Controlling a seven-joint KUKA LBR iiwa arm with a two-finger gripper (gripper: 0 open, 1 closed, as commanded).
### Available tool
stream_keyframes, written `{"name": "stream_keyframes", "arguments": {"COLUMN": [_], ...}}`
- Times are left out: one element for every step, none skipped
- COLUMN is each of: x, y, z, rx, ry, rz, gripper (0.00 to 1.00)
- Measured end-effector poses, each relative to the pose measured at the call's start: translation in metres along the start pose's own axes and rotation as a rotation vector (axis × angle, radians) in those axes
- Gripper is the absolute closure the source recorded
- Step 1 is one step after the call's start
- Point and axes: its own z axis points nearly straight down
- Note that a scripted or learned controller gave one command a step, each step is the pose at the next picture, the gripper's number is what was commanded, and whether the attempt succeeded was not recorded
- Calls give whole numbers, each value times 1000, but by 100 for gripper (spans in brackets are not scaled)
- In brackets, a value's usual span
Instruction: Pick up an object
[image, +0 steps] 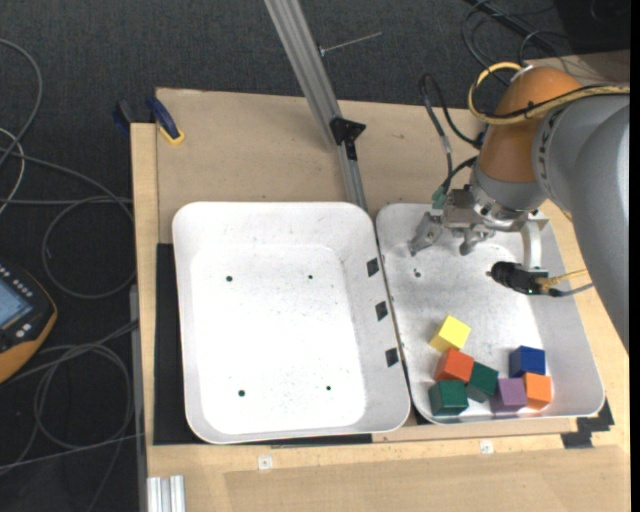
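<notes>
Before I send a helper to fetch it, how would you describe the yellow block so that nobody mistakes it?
Look in the right-hand white bin, at the cluster of small blocks in its near corner. The yellow block sits at the far left of that cluster, just above an orange block. It is the only yellow one.

The counter (250, 140) looks like pale, matt wood — plain board, unvarnished. Both bins, left (200, 330) and right (570, 350), look like smooth white plastic with a faint speckle. The small blocks (485, 380) at the right bin's near edge are matt, solid-coloured. The arm's orange band (520, 110) is glossy; the slanted pole (315, 80) — bare, brushed metal.
</notes>
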Motion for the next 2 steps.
{"name": "stream_keyframes", "arguments": {"x": [0,-4], "y": [1,7], "z": [-13,-77], "rx": [-5,-13], "ry": [1,-2], "rz": [0,-1], "gripper": [100,100]}}
